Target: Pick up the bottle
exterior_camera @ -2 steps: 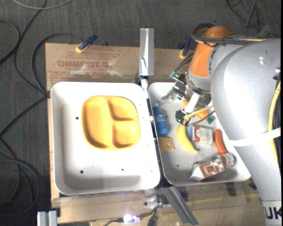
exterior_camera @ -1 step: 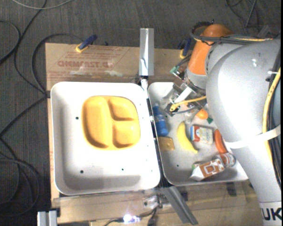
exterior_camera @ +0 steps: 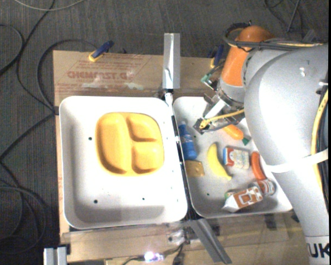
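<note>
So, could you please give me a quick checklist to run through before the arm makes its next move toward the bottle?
1. Bottle located: ok. The blue bottle lies on its side in the right bin, along the left wall.
2. End effector over the bottle: not ok. The end effector hovers to the bottle's upper right, nearer the orange carrot.
3. Bottle between the fingers: not ok, nothing is visibly held.
4. Finger opening: cannot tell.
5. Room around the bottle: not ok. The bin wall is against one side, and a small brown piece sits just below it.
6. Banana apart from the bottle: ok.
</note>
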`<state>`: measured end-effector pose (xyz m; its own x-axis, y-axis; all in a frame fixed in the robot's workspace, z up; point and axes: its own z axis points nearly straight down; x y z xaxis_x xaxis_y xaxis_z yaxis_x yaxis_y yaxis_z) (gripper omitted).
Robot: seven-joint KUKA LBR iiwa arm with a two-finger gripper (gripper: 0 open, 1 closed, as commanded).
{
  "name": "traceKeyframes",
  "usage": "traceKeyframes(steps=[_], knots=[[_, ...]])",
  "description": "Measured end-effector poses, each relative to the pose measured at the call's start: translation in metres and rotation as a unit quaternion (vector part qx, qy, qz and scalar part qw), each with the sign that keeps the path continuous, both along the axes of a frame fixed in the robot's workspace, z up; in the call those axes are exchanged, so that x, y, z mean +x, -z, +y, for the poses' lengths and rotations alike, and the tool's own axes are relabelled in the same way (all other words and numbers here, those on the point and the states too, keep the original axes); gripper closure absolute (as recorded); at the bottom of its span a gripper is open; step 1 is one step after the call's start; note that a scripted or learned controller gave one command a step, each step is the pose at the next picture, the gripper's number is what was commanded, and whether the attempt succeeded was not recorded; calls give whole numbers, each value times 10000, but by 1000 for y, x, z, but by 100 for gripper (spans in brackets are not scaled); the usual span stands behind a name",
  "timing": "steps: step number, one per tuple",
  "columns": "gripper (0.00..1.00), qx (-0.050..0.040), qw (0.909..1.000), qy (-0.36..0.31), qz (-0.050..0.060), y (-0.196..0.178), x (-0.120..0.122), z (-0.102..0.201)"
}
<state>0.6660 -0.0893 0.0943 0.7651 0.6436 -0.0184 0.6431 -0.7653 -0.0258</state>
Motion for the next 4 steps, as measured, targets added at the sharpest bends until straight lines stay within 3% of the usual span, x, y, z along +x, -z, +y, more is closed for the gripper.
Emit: traceKeyframes(steps=[1,2,3,4], knots=[[100,-90,9896,1433,-105,-153,-30,30],[0,-93,9895,1436,-104,-152,-30,30],[0,-53,9984,550,-93,-85,-53,78],[0,-23,9980,-631,-97,-84,-115,109]])
